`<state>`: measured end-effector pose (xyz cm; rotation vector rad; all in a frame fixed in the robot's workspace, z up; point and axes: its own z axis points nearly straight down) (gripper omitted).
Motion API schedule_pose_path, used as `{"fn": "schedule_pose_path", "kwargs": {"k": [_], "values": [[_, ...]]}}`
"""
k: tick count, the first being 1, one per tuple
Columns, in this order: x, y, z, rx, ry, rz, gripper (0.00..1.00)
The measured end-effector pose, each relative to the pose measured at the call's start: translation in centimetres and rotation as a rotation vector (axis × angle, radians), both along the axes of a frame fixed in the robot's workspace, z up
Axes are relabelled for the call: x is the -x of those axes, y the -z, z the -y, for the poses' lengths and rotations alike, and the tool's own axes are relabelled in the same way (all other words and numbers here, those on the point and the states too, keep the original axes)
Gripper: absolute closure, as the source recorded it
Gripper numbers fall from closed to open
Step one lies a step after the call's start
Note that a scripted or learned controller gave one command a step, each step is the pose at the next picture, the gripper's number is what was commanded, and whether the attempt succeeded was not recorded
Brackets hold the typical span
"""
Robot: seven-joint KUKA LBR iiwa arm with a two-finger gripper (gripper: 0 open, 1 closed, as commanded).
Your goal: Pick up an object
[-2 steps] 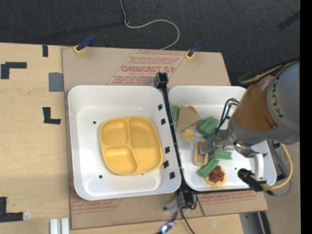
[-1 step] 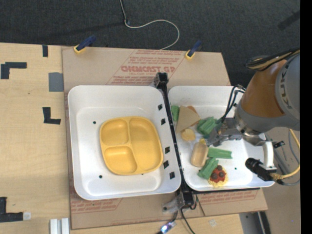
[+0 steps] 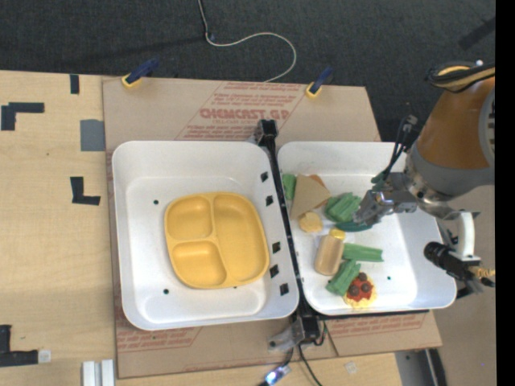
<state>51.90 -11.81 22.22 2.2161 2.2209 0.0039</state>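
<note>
My gripper (image 3: 372,208) reaches in from the right and hangs low over the right bin (image 3: 402,292). Its tip sits at the right end of a green leafy toy (image 3: 343,207). Around it lie several toy foods: a tan wedge (image 3: 312,193), a small yellow lump (image 3: 311,223), a tan cylinder (image 3: 329,252), a green piece (image 3: 362,253), another green piece (image 3: 344,277) and a red and yellow piece (image 3: 360,289). I see nothing lifted off the bin floor.
The left bin (image 3: 137,215) holds a yellow divided plate (image 3: 216,239). A black divider (image 3: 278,207) runs between the bins. Both stand on brown cardboard (image 3: 241,111). A white cable (image 3: 241,39) lies behind them.
</note>
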Motion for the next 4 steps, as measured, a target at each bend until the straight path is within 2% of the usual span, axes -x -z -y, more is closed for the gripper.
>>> {"fn": "schedule_pose_path", "kwargs": {"k": [1,2,4], "values": [[0.0,-0.2,-0.1,-0.001,0.001,-0.005,1.0],[-2.1,-1.1,-5.3,-0.003,-0.005,-0.005,1.0],[-7.0,0.2,-15.6,-0.002,-0.004,-0.005,1.0]]}}
